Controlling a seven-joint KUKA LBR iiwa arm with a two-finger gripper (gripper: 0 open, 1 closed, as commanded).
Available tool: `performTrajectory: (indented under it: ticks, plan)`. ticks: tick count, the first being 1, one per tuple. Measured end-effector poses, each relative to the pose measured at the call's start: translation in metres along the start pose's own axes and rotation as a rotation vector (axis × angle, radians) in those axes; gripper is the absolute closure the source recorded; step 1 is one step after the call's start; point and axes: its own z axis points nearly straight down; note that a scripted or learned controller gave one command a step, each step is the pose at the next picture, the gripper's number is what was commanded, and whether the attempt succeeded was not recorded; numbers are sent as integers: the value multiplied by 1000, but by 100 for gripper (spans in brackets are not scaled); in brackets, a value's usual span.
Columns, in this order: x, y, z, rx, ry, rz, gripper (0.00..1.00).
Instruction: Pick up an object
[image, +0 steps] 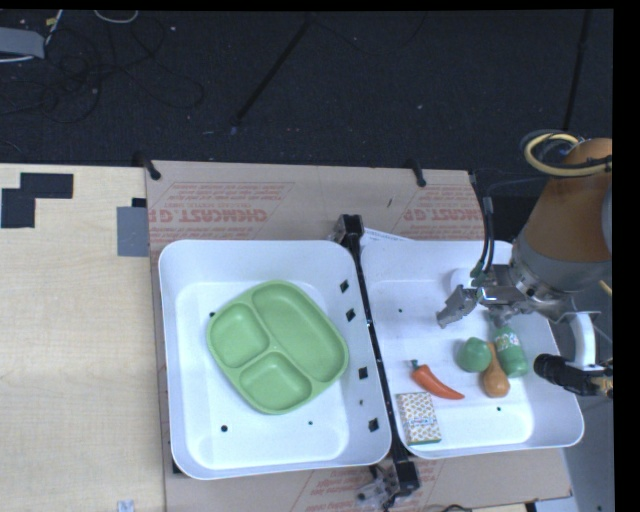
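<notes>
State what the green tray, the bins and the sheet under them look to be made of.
Green tray: likely plastic, matte, with smooth moulded compartments and rounded rims. Bins: probably thin plastic, slightly glossy white, with soft rounded edges. Sheet: cardboard by its flat brown face and printed red lettering.

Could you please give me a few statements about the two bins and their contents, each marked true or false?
1. The green tray lies in the left bin. True.
2. The red pepper lies in the left bin. False: it lies in the right bin.
3. The gripper is above the right bin. True.
4. The small box sits on the green tray. False: it lies in the right bin, near its front edge.
</notes>
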Motion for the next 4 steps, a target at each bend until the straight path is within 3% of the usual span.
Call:
performTrajectory:
  ticks: [2,3,4]
  plan:
    - [-5,-10,89,7,3,0,0]
    - [-8,-9,77,4,2,7,100]
    - [-13,-7,18,1,1,1,100]
